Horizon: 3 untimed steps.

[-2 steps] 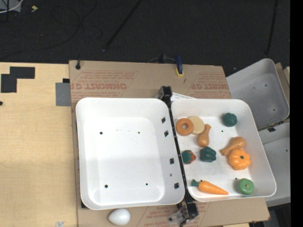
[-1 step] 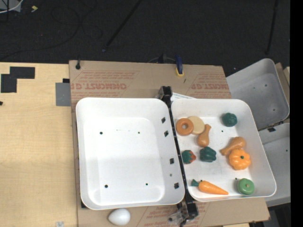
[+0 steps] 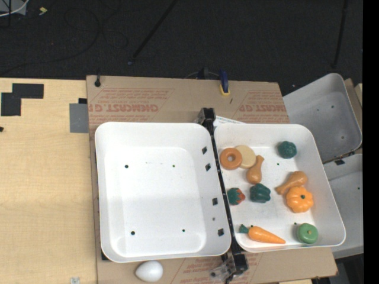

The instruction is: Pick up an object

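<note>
Claw: can't tell its state from where I'm standing.

Two white bins sit side by side on a cardboard sheet on the bench, joined by black clips down the middle.

The candidate pick objects are all toy food in the right bin:
- orange donut at the top left, touching a pale round bun just behind it
- tan gourd just below the bun, tilted
- dark green lump near the top right corner, apart from the rest
- orange-brown piece on the right side, resting against the orange pumpkin below it
- dark green pepper mid-bin
- red strawberry-like piece just beside the pepper, close to the divider wall
- carrot lying flat along the near edge, green top pointing left
- green apple in the near right corner

The left bin is plain white floor with a few small dark holes.

A white egg lies outside the bins, on the cardboard just beside the left bin's near edge.

A blue clamp grips the cardboard's far edge. A grey metal panel stands to the right of the bins.
</note>
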{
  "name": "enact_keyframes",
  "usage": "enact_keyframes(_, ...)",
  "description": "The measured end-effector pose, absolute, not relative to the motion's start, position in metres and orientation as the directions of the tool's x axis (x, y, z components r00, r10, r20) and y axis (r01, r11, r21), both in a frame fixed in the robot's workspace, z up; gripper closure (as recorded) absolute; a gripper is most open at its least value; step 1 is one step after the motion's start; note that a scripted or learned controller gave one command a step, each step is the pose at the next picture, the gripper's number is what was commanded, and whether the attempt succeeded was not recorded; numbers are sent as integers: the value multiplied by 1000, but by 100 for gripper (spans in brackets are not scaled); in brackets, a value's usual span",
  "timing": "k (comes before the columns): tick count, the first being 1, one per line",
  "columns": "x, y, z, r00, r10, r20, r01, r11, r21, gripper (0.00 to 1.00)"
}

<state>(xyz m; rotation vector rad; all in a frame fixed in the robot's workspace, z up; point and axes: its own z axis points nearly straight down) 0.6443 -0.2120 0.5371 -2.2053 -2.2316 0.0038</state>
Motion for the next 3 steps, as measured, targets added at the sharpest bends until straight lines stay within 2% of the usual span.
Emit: enact_keyframes(3,644,-212,537,-13,1000,1,1000,13,-5,100)
